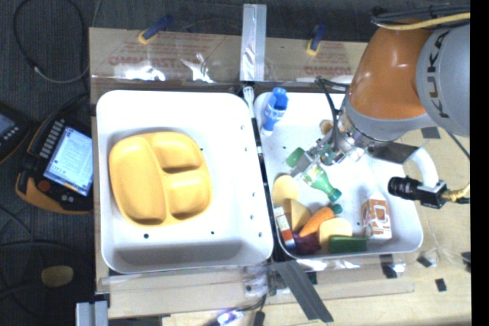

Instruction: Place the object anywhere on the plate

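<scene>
In the right bin, the gripper hangs low over a clear bottle with a green cap, but whether its fingers are apart, together or closed on anything cannot be told from this slant. Crowded just below lie a pale yellow piece, an orange carrot, a purple piece, a green piece and a small carton. A blue-capped bottle leans at the bin's upper left. The yellow divided plate sits in the left bin.
</scene>
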Robot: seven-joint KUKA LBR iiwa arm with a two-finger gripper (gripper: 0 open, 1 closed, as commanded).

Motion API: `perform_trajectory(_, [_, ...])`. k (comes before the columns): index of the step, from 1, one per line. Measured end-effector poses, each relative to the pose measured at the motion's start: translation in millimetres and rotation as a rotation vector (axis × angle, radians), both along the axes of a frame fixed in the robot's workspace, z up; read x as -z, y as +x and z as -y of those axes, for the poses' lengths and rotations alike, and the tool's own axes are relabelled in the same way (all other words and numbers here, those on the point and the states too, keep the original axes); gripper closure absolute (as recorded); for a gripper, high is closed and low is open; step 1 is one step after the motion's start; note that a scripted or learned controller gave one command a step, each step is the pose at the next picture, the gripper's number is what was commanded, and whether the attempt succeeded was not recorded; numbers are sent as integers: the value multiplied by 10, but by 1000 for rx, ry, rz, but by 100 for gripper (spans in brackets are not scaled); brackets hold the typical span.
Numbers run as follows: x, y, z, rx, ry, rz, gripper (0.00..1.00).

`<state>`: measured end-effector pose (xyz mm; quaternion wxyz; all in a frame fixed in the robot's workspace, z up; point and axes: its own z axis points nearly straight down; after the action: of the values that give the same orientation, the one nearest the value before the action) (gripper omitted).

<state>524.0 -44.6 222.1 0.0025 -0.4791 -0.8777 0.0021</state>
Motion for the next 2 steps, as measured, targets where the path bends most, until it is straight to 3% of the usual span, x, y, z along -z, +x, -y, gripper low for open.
perform_trajectory(1, [420, 121, -698, -203, 1, -2, 100])
perform_trajectory(2, [421, 730, -1446, -355, 1, 0, 100])
